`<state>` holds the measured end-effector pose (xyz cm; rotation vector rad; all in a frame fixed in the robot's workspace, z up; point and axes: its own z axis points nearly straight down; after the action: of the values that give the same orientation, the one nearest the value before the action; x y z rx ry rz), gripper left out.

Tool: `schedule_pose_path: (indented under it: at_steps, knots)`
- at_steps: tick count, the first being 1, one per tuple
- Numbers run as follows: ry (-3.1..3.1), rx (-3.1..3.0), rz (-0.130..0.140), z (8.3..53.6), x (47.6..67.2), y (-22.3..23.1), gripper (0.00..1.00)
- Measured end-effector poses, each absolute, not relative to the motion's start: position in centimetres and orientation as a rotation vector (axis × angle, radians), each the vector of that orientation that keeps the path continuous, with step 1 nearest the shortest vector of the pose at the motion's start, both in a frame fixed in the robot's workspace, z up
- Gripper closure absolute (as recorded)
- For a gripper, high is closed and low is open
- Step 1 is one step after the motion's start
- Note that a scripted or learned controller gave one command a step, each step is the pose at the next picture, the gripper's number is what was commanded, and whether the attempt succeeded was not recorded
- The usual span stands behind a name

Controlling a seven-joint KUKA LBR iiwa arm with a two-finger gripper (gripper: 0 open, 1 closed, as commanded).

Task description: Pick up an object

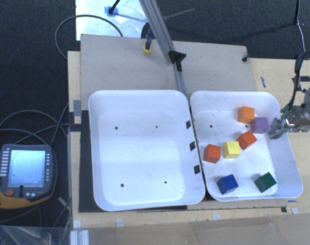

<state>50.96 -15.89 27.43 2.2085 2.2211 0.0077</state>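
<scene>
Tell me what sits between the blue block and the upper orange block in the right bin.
In the camera view, the yellow block lies between the blue block and the upper orange block, touching neither.

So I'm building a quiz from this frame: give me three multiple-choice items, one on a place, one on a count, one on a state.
1. Which bin holds the blocks?
A. left bin
B. right bin
C. both

2. How many blocks are there?
A. five
B. six
C. seven

3. Where is the gripper?
A. at the right bin's right rim, by the purple block
B. over the left bin
C. over the blue block

Key:
1 B: every block lies in the right bin.
2 C: three orange ones, purple block, yellow, blue block, green.
3 A: the gripper sits at that rim beside the purple block.
</scene>
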Motion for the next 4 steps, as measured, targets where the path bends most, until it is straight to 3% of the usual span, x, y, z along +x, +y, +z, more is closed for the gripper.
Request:
schedule_pose_path:
  at_steps: [4]
  knots:
    - [2.23,2.209,0.005,23.9,63.3,1.2,1.0]
